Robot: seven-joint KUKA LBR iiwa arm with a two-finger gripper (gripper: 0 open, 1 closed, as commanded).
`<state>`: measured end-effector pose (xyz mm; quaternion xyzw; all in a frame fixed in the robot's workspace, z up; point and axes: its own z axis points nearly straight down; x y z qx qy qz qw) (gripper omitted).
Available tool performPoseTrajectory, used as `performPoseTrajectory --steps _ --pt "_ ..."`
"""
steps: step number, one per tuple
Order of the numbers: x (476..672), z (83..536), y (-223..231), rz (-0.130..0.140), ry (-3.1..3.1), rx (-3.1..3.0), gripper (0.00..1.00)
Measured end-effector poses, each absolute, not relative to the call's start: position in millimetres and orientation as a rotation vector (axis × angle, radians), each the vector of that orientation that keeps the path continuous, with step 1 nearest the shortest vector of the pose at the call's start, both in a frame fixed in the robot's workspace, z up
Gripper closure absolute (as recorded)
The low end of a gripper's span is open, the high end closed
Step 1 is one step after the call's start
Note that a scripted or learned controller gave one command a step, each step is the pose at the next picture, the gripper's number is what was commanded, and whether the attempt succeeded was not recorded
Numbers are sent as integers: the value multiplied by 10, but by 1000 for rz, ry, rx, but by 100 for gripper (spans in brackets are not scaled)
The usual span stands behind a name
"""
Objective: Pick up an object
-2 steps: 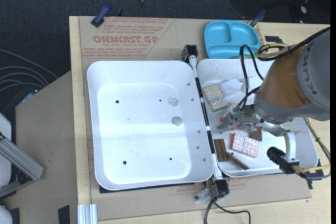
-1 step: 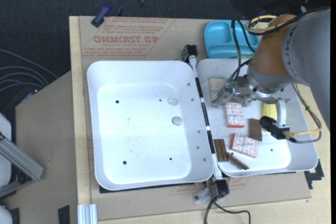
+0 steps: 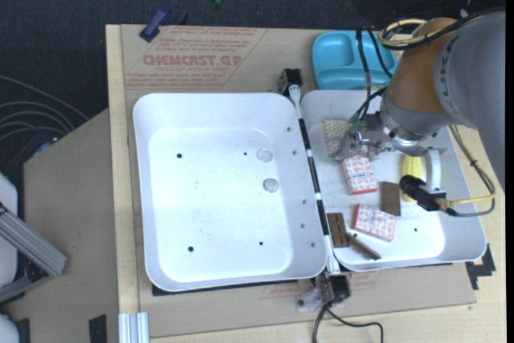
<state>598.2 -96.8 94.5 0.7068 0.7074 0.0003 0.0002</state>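
- The arm (image 3: 450, 68) reaches in from the right of the frame and hangs low over the upper part of the right bin (image 3: 458, 249).
- The gripper (image 3: 361, 136) sits by a pale crumpled piece (image 3: 335, 132); whether it is open or shut, or has hold of anything, I cannot tell.
- Nothing looks lifted: two red-patterned packets (image 3: 359, 173) (image 3: 375, 222), a brown block (image 3: 390, 198), a yellow item (image 3: 413, 167) and dark sticks (image 3: 339, 229) all lie on the bin floor.
- The left bin (image 3: 161, 112) carries two small discs (image 3: 270, 185).
- My guess: the pick is at the reach-and-grasp stage, with closing and lifting not yet done.
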Motion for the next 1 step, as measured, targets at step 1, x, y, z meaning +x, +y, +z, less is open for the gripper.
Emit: performPoseTrajectory --steps 1 --pt "5556 2309 -297 3 2223 2220 100"
